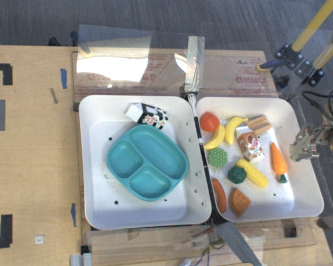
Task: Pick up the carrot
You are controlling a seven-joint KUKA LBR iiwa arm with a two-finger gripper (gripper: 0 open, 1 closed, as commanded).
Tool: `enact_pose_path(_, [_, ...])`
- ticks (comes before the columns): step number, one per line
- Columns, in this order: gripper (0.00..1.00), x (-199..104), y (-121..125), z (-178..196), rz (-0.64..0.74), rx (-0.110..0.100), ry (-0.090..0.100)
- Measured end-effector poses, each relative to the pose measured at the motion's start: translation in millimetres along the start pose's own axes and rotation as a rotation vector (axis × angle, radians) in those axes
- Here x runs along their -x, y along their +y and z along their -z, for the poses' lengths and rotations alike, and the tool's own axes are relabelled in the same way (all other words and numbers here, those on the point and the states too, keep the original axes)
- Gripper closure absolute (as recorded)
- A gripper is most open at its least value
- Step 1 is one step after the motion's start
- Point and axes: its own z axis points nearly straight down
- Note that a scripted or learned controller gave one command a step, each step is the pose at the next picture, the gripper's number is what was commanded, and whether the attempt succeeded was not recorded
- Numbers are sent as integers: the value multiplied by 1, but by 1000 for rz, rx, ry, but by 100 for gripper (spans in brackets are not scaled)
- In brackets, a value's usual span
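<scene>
The carrot (277,158) is orange with a small green tip at its near end. It lies lengthwise along the right side of the right bin (308,201), apart from the other toy food. My gripper (306,144) shows as a grey metal shape over that bin's right rim, just right of the carrot and not touching it. Nothing is seen held in it, and its state is too blurred to read.
Left of the carrot lie a small carton (250,146), a corn cob (253,173), a banana (222,134), a tomato (209,121), green vegetables (237,174) and a sausage (219,194). The left bin (94,204) holds a teal divided plate (147,162) and a black-and-white box (147,114).
</scene>
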Motion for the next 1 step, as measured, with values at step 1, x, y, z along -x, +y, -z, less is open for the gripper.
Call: enact_pose_path(1, [100, 1, 1, 8, -1, 2, -2])
